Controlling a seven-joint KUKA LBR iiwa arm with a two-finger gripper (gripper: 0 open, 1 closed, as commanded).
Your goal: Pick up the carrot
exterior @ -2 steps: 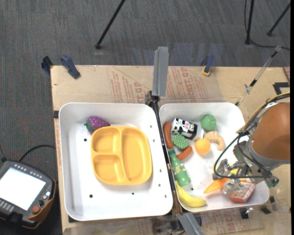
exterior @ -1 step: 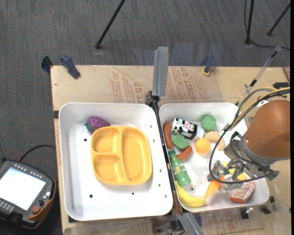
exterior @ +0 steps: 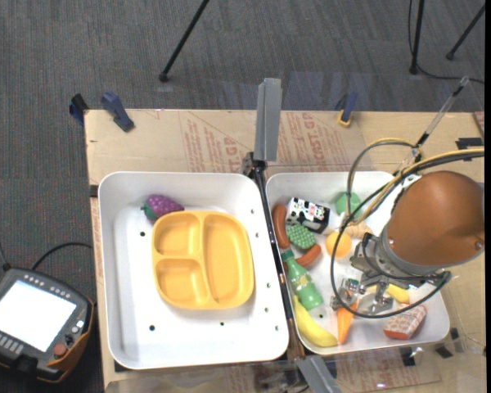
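Note:
The carrot [exterior: 344,324], a small orange cone, lies near the front edge of the right bin [exterior: 368,346], between a banana [exterior: 315,328] and a bread slice [exterior: 405,322]. My gripper [exterior: 364,295] hangs low over the right bin, just above and slightly right of the carrot's top end. The arm's orange band [exterior: 434,219] and its cables hide part of the bin behind it. Nothing is visibly held.
The right bin also holds a green bottle [exterior: 304,285], a sausage [exterior: 309,255], a black-and-white carton [exterior: 308,212], an orange [exterior: 340,242] and green pieces. In the left bin [exterior: 123,301] sit a yellow divided plate [exterior: 203,259] and purple grapes [exterior: 162,205].

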